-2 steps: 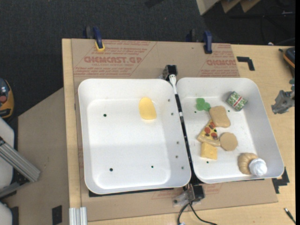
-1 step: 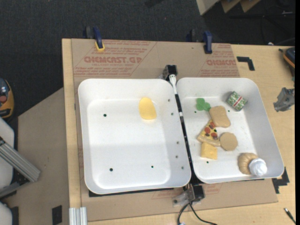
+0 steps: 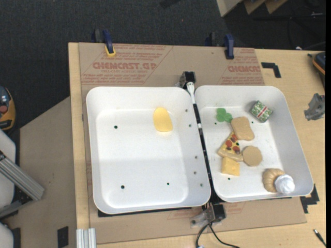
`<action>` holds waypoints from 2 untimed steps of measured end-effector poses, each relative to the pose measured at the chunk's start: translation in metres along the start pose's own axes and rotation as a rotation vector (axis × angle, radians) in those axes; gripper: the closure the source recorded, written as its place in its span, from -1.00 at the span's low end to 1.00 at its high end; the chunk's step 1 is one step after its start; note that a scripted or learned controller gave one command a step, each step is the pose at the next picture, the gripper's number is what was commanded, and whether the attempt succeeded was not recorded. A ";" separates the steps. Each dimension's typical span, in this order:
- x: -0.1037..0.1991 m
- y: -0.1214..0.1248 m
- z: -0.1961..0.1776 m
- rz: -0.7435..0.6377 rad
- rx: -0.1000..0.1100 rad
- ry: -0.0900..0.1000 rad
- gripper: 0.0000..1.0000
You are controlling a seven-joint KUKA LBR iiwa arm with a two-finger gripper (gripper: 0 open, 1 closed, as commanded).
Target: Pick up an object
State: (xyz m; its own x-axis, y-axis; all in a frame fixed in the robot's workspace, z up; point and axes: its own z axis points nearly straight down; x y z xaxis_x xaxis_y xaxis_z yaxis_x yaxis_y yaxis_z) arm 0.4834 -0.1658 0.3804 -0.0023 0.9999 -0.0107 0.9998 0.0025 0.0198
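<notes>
A yellow, egg-shaped object (image 3: pixel 163 120) lies alone in the upper middle of the left bin (image 3: pixel 108 154). The right bin (image 3: pixel 295 138) holds several small toy foods. A green piece (image 3: pixel 224 115) and a green-and-white can (image 3: pixel 261 110) lie near its far side. Below them are a tan oval bun (image 3: pixel 242 128), a pizza slice (image 3: pixel 230 147), a round tan cookie (image 3: pixel 252 155) and a yellow wedge (image 3: pixel 231 166). A brown pastry (image 3: pixel 271 179) touches a white round object (image 3: pixel 285 185) in the near right corner.
The two bins meet at a black hinge strip (image 3: pixel 199 138) on a brown board. Blue clamps (image 3: pixel 108 40) (image 3: pixel 229 45) hold the board's far edge. A small grey metal piece (image 3: pixel 314 107) sits at the right edge, outside the right bin.
</notes>
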 end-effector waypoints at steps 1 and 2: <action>0.000 0.001 -0.010 -0.001 -0.003 -0.002 1.00; -0.001 0.002 -0.021 -0.001 -0.007 -0.004 1.00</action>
State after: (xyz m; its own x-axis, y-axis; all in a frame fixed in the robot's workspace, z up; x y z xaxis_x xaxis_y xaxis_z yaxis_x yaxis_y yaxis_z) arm 0.4848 -0.1662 0.4013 -0.0033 0.9999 -0.0149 0.9996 0.0037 0.0264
